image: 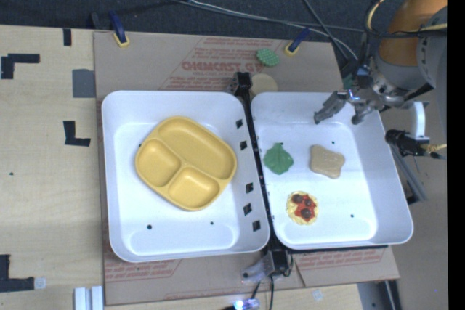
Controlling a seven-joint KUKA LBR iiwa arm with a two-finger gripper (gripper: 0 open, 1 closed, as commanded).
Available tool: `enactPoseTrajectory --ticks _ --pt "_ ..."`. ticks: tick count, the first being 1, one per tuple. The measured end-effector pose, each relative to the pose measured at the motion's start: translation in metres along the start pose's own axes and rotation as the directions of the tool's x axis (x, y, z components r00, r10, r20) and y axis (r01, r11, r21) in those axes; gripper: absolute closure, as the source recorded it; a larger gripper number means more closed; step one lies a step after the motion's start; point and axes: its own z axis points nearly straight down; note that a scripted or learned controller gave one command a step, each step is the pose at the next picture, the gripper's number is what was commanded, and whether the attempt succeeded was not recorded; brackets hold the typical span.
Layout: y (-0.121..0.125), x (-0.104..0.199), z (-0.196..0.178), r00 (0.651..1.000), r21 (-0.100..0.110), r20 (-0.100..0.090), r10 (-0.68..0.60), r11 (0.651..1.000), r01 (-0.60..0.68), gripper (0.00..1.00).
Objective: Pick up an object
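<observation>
The gripper [341,107] is hovering open and holding nothing over the right bin [378,178], where a green leaf [277,158], bread piece [326,161] and small pizza [302,207] are lying. Red cardboard lettering is showing, unreadable.

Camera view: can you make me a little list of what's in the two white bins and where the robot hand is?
left bin: holds a yellow divided plate
right bin: holds three toy foods
green leaf: left side of the right bin, near the divider
tan bread piece: right of the leaf, apart from it
small pizza: below the leaf and the bread, nearer the front
gripper: open, over the back of the right bin, holding nothing
outside the bins: a small green item on the cardboard behind them
</observation>
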Motion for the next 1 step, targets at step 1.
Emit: enactPoseTrajectory --ticks 1 --pt "-0.0086 -0.0047 0.0499 1.000 0.000 0.001 0.001 1.000 -0.001 0.00"
